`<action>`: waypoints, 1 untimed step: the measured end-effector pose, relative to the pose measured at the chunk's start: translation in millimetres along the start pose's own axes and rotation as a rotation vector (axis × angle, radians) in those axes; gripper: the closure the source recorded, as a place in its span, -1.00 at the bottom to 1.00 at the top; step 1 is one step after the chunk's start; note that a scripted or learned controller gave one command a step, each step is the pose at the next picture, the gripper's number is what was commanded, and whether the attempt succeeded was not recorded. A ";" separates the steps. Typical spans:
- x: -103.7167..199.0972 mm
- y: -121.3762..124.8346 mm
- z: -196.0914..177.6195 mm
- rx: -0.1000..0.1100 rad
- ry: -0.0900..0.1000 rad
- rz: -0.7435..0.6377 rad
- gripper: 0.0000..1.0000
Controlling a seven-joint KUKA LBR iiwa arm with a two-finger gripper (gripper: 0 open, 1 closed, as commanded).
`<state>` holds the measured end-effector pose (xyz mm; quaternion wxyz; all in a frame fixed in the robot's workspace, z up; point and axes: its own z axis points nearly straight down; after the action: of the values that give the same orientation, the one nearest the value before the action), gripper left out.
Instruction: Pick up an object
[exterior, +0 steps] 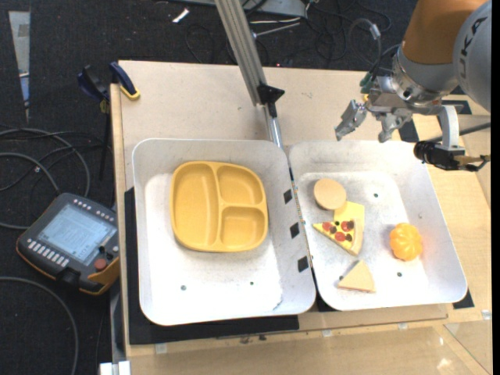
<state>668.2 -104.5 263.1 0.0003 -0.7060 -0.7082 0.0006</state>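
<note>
Grey two-finger gripper (367,123): above right bin's far edge, jaws spread, holding nothing.
Round tan disc (330,194): nearest target, toward the worktop's near edge.

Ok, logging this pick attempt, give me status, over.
Gripper open, holding nothing, above right bin's far edge. Pizza slice, round cookie, orange fruit, wedge untouched. Nothing in the way.

1. Two bins sit side by side on the bench (195,100): the left bin (152,287) and the right bin (437,233).
2. A divided plate (219,207) lies in the left bin.
3. In the right bin, a round disc (330,194) touches a pizza slice (342,228) in front of it.
4. A wedge (358,277) lies nearer the front edge.
5. A small gourd (405,241) sits right of the pizza slice.
6. The gripper (371,123) hangs above the right bin's back edge.
</note>
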 end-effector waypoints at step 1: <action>-0.1 0.0 0.1 0.000 0.000 0.000 -1.00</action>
<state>668.1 -104.6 263.0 0.0004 -0.7060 -0.7082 0.0008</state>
